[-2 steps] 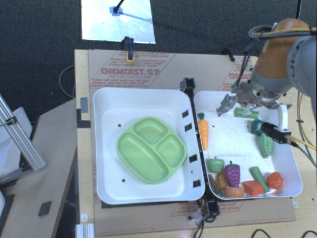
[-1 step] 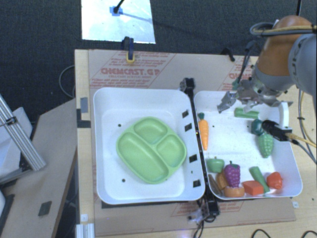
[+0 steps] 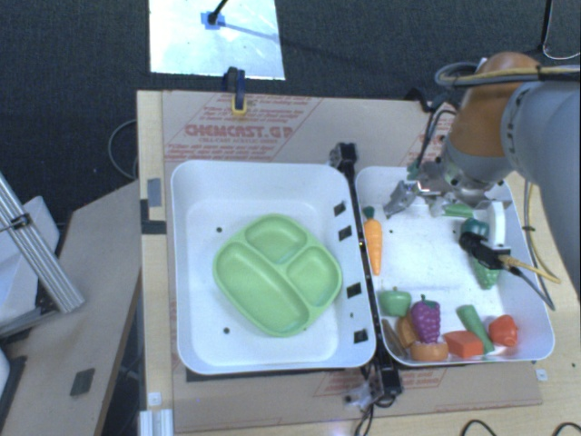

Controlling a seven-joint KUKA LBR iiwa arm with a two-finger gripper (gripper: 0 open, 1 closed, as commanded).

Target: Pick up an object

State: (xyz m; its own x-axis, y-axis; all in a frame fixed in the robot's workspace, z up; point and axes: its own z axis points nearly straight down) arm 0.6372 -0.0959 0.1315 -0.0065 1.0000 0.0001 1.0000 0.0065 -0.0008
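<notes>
Camera view: grey arm (image 3: 536, 125) reaches over right bin (image 3: 427, 243) far edge. Gripper (image 3: 402, 196) hangs above far-left corner, fingers spread, nothing between. Green divided plate (image 3: 277, 275) mid left bin (image 3: 204, 207). Carrot (image 3: 372, 243) along right bin's left edge.

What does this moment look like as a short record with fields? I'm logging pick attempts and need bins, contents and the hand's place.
left bin: holds a green divided plate, lying flat
right bin: holds toy food
carrot: along the right bin's left wall
purple grapes: in the cluster at the near edge, with a green pepper and a tomato
arm: reaches in from the right, over the right bin's far end
hand: above the right bin's far part; no object seen between its fingers
</notes>
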